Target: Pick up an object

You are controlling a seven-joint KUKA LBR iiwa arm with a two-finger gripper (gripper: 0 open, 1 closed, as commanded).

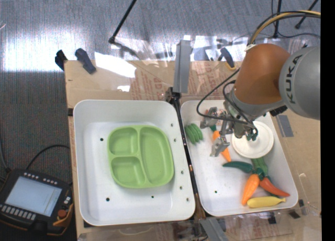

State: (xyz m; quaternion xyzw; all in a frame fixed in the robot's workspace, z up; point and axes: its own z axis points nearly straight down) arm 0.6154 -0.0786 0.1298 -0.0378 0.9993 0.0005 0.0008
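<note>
The claw is grey metal, hanging below an orange band on the grey arm. Just right of it lies a white plate; touching it below, an orange carrot. Left of it, beside the bin wall, sits a green pod bundle. Farther left, a lime-green divided tray rests in a white bin. Below and right lie a dark green pepper and a yellow banana.

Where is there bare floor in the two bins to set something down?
Left bin: a bare strip all round the green tray, widest along the front. Right bin: bare front-left corner, below the green pods. Crowded: around the gripper, the white plate and the carrots at the front right.
</note>
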